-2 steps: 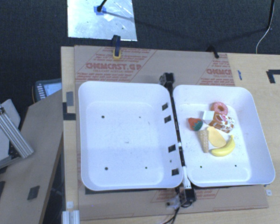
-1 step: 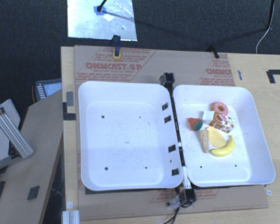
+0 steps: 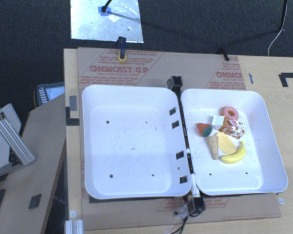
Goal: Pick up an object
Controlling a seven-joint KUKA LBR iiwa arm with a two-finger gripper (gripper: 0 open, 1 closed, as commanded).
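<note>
Dark carpet surrounded a pale wooden bench (image 3: 283, 67) covered by a sheet of brown cardboard printed with red lettering (image 3: 136, 65). On it sat two shallow white plastic bins side by side, joined along a black clipped seam. The left white bin (image 3: 95, 179) lay beside the right white bin (image 3: 268, 179), whose contents were bunched together toward its middle and upper right. A pink ring-shaped toy doughnut (image 3: 229, 113) sat farthest back, with a red-and-white frosted toy pastry (image 3: 233, 128) just in front of it. A red and green toy piece, perhaps a strawberry though the view was too soft to be sure (image 3: 203, 129), lay to their left. A tan toy ice-cream cone (image 3: 213, 147) touched a pale yellow wedge (image 3: 226, 143), and a yellow toy banana (image 3: 234, 155) curved along the wedge's near edge. As for the gripper, how wide its claw stood I could not tell.
</note>
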